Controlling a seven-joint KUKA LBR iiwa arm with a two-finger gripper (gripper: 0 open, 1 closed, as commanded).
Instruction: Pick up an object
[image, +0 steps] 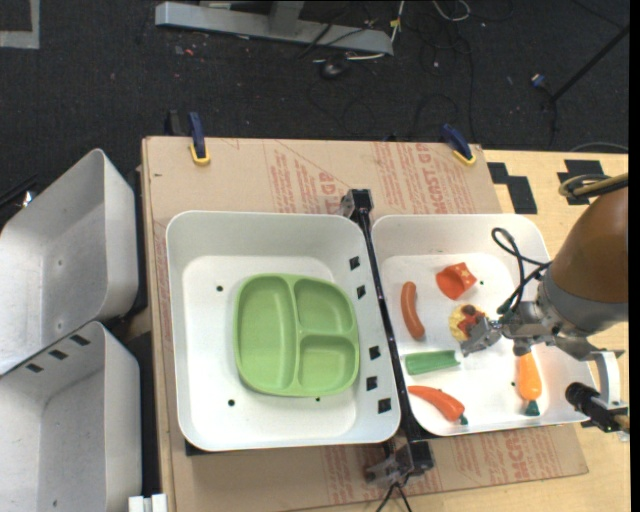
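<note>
2 white bins side by side on the cardboard-topped bench (300, 170). Left bin (200, 250) holds 1 green divided plate (297, 335), 3 compartments, lying flat in the middle. Right bin (420, 250) holds 6 small items: 1 green bar (429, 361) near the bin's centre, 1 red sausage (411, 309) just above it by the divider, 1 red-orange pepper (438, 401) at the lower edge, 1 orange carrot (528, 380) on the right, 1 red block (457, 279) toward the top, 1 small yellow-red piece (463, 321) mid-bin. 1 arm (595, 265) in from the right, over the right bin. Gripper (482, 333) sits low beside the yellow-red piece, touching or nearly so; can't resolve it. Claw state: can't tell whether it's apart or together, too cluttered there. Nothing visibly clamped. 2 clamps (198, 140) on the bench's far edge.
</note>
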